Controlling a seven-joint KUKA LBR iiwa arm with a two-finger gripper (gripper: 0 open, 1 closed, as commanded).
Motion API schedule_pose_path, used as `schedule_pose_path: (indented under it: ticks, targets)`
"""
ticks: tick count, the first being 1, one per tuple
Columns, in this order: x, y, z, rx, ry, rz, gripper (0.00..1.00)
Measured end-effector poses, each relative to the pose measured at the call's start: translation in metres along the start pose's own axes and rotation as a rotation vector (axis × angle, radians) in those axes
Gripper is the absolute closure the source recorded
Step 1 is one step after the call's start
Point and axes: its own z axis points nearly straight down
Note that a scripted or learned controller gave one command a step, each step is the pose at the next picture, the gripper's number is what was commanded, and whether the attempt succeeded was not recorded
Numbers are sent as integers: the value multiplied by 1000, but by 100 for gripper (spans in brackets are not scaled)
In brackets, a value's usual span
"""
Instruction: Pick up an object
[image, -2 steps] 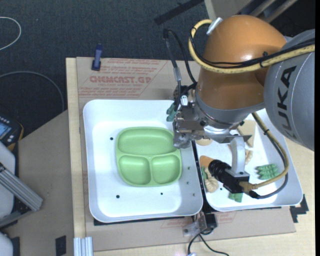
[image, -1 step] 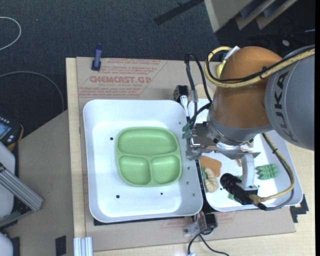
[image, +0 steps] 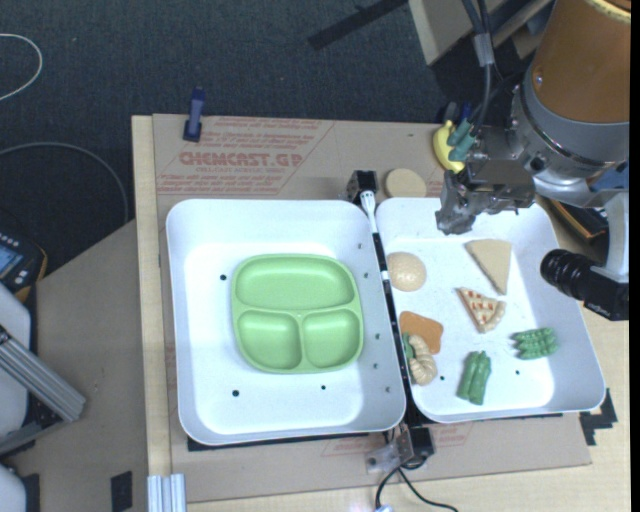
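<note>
End effector (image: 456, 220), finger state indeterminate, is poised over the right white bin (image: 570, 392), evidently staged for descent; nearest candidate, a pale tan wedge-shaped toy (image: 492, 263), lies just beside and below it.

One fixed camera looks down at a slant on both white bins (image: 190, 300) from above.

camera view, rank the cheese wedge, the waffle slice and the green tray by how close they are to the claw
1. cheese wedge, just below the claw, in the right bin's far part.
2. waffle slice, further down the right bin, below the wedge.
3. green tray, across in the left bin.
</note>
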Motion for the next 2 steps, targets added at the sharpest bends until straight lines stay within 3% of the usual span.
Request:
schedule_pose_path:
  ticks: [1,2]
  targets:
    - [34,-5,150,30,-4,-1,100]
    - [-20,2,0,0,-2,5,100]
